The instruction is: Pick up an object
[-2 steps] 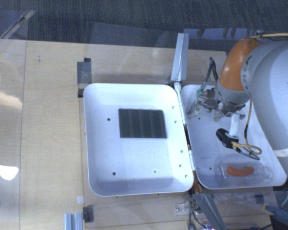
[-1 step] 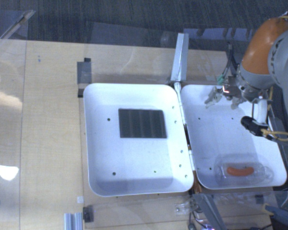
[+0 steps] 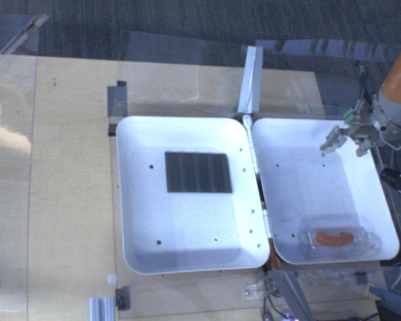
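Note:
A dark ribbed rectangular pad [image 3: 198, 172] lies flat in the middle of the left bin [image 3: 137, 246]. Near the front edge of the right bin [image 3: 281, 139] sits a clear plastic piece with an orange object [image 3: 335, 239] inside it. My gripper [image 3: 346, 144] hangs over the back right part of the right bin, well apart from both objects. It is open, its fingers spread, with nothing between them.
A grey upright bar [image 3: 250, 79] stands behind the seam where the two bins meet. Wooden bench top [image 3: 60, 179] stretches to the left of the bins. Cables and clamps [image 3: 281, 293] sit along the front edge below the right bin.

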Robot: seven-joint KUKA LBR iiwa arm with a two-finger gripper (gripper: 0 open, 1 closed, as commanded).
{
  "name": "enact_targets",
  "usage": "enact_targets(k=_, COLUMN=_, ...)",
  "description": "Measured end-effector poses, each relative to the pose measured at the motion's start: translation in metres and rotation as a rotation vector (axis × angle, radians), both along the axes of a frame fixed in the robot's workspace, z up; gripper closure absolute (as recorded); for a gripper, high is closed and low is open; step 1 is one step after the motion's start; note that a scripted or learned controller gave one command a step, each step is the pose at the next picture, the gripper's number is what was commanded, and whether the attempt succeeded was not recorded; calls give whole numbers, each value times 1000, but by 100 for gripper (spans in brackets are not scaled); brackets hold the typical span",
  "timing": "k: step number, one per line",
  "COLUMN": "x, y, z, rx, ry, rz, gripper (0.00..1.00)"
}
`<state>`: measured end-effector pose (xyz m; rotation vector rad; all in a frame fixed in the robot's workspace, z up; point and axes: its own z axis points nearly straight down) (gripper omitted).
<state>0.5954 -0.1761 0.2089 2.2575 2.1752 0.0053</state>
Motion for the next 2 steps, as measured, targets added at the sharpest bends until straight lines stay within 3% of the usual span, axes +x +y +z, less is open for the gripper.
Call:
enact_targets(k=1, x=-66, y=-4, z=-6, rx=1, ry=3, rz=-69, gripper=0)
enact_targets(k=2, x=-107, y=-21, z=-5, rx=2, ry=4, rz=-188, gripper=0)
